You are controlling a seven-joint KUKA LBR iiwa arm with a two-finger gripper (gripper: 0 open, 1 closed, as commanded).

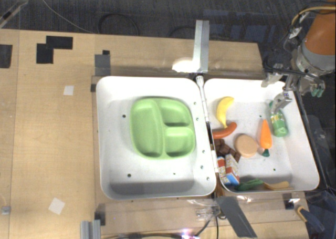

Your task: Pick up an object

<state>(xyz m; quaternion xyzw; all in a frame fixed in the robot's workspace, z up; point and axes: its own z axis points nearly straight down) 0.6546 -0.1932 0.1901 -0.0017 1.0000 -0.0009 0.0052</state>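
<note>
The right bin [304, 143] holds several small items. A yellow banana [224, 109] lies near its left wall, with a reddish sausage [224, 130] just below it. A tan round bun [247, 145] sits mid-bin, an orange carrot [265, 134] beside it. A green bottle [279, 123] lies near the right wall. My gripper [283, 99] hangs over the bin's upper right part, just above the green bottle's top end. Nothing shows in its grasp.
The left bin [113, 175] holds a green divided plate [161, 126]. Along the right bin's lower left lie dark brown pieces [226, 152], a printed packet [230, 172], a green item [252, 183] and a wooden utensil [276, 184]. A metal post [201, 46] stands behind the bins.
</note>
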